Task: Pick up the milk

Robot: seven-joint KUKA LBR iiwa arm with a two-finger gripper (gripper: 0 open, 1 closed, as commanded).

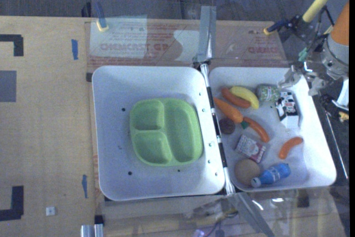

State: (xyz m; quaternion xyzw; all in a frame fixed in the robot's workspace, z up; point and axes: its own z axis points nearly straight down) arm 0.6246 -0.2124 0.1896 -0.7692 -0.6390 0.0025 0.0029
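The milk [288,105] is a small white carton with black cow patches. It lies on its side in the right bin [324,166], near the far right wall. My gripper [300,80] hangs just above and beyond the carton, at the bin's far right corner. It is open, with one fingertip [289,77] left of the carton's top and the other to the right. Nothing sits between the fingers. The grey arm enters from the right edge.
A green can [268,92], a banana [246,95] and a carrot [229,110] lie left of the milk. Nearer are two orange sausages, a pink carton [249,147], a tan round item and a blue bottle [273,174]. The left bin holds a green divided plate [166,131].
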